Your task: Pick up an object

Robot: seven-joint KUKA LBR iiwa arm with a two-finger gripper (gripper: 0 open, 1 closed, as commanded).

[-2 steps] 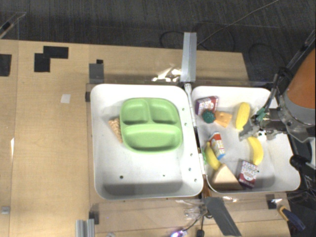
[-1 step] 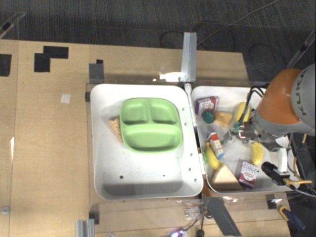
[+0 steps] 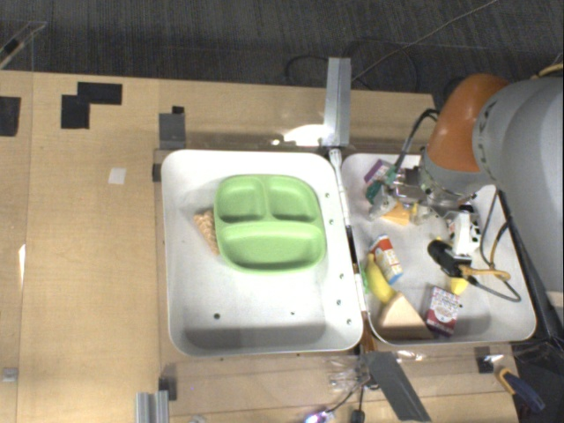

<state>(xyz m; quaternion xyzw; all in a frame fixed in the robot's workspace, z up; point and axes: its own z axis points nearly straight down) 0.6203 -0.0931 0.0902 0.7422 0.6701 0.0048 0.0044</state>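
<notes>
White plastic bins, two of them [image 3: 256, 324] [image 3: 502, 320], sit side by side on the wooden desk [image 3: 79, 263], one green three-compartment plate [image 3: 267, 221] in the left half-hiding a tan scrap [image 3: 205, 228], small cluttered items in the right, where the gripper [image 3: 414, 194] hangs low, its opening impossible to tell.

Two white bins [image 3: 176, 263] – one green divided plate [image 3: 269, 221], one yellow banana [image 3: 378, 282], one tan wedge [image 3: 403, 314].

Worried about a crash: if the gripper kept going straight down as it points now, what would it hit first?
Probably the orange-yellow item just beneath the gripper in the right bin, though depth is unclear.
</notes>
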